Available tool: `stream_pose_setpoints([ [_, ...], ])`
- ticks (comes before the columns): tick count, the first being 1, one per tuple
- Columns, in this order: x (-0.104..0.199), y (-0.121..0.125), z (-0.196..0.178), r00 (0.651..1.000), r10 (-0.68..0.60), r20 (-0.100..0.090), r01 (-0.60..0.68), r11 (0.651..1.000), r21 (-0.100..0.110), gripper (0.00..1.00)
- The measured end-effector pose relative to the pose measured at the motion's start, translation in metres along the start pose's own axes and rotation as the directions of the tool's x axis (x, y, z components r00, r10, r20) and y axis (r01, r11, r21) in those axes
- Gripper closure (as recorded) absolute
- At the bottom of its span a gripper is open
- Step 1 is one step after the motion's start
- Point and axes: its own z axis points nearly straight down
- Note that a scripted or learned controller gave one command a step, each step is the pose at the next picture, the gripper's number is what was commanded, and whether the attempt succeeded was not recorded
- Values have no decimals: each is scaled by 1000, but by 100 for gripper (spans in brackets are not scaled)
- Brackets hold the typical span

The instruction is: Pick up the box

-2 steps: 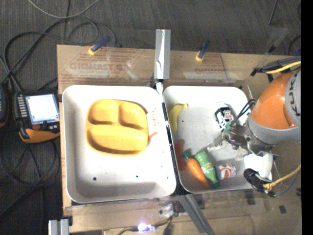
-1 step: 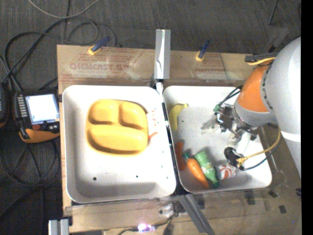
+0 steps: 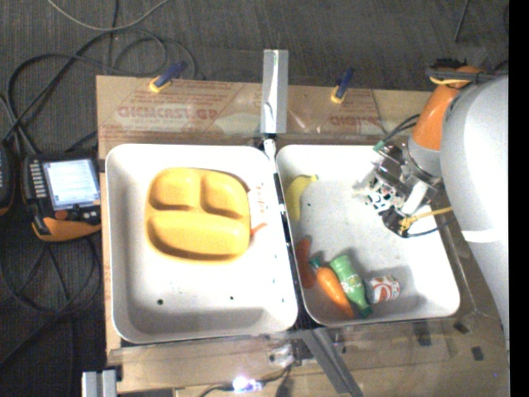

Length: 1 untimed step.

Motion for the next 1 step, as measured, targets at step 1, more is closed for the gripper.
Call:
stream_pose_setpoints([
  [1,-1,-30,-99,999,40,4,-39,999,-22,0],
])
